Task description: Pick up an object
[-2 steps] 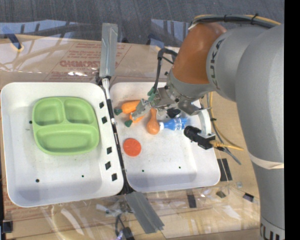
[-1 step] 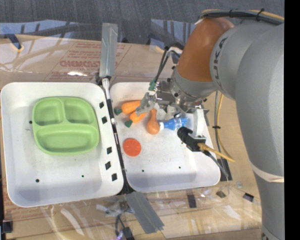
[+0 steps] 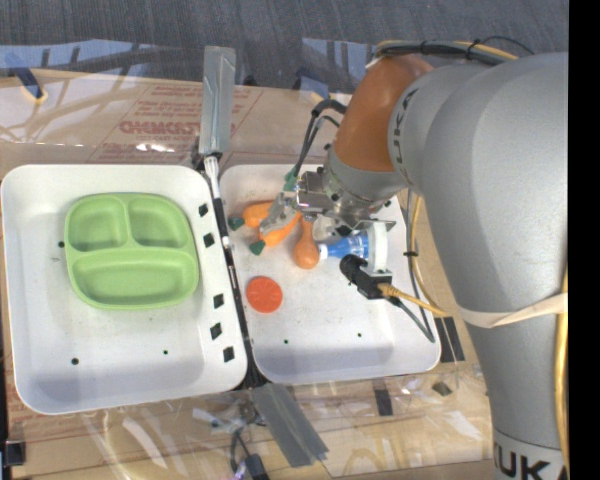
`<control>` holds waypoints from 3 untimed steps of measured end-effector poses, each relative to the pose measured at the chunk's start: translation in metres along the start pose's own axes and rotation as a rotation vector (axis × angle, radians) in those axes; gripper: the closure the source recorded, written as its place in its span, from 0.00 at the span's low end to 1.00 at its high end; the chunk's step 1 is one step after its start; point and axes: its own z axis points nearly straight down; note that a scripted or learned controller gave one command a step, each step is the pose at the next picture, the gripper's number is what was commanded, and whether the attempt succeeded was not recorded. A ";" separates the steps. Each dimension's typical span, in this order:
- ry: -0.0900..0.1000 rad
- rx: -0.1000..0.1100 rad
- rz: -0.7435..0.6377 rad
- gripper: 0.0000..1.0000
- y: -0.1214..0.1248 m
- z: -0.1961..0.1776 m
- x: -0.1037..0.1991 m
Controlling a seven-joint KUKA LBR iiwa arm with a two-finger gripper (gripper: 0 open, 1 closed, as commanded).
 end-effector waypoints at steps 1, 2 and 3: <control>0.000 -0.026 -0.103 0.00 0.026 0.045 -0.015; -0.001 -0.024 -0.107 1.00 0.026 0.036 -0.015; 0.001 -0.008 -0.040 1.00 -0.007 -0.064 0.021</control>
